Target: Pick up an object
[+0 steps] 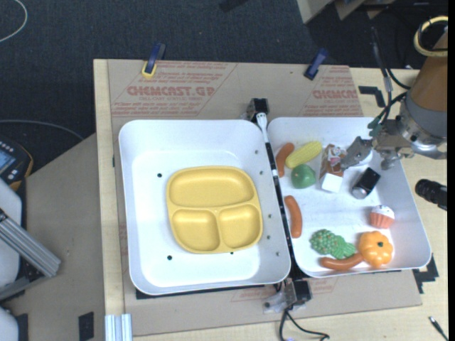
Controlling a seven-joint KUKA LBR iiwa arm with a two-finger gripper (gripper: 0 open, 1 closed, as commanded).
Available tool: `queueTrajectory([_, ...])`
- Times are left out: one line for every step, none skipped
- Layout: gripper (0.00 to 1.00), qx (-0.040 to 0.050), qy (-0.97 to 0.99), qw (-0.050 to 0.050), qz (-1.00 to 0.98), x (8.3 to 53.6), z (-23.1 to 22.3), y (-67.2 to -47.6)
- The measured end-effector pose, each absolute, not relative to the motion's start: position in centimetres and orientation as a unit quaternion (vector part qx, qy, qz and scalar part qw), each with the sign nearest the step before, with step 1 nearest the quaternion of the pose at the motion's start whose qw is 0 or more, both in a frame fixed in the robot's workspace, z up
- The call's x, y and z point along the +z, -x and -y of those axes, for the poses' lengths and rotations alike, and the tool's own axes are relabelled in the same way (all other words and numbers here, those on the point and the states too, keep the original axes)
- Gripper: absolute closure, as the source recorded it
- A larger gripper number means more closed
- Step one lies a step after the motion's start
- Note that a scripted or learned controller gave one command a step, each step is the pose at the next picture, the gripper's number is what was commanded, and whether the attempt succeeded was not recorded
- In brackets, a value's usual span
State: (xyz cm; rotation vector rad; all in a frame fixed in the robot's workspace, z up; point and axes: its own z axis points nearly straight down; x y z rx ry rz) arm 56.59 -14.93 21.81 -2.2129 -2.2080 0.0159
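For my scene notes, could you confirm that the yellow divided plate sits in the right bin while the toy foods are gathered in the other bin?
Not quite: the camera view shows the yellow divided plate in the left bin, and the toy foods are gathered in the right bin.

Left of the white right bin [419, 222], a second white bin [135, 212] carried a pale yellow divided plate [213, 208]. Inside the right bin lay a yellow corn cob [307, 151], a green round fruit [303, 177], two orange-red sausages [293, 215], a dark green leafy piece [331, 244], an orange pumpkin [376, 249], a pink-and-white cupcake [382, 217] and a black cylinder [365, 182]. The table [106, 119] was tan board printed with red lettering.
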Motion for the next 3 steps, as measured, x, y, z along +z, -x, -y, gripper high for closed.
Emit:
queueTrajectory([0.0, 0.0019, 0.707, 0.003, 0.707, 22.4, 14.9, -56.8])
queueTrajectory([0.0, 0.0037, 0.707, 0.006, 0.707, 15.6, 14.8, -56.9])
queueTrajectory([0.0, 0.0034, 0.707, 0.006, 0.707, 10.8, 14.8, -56.3])
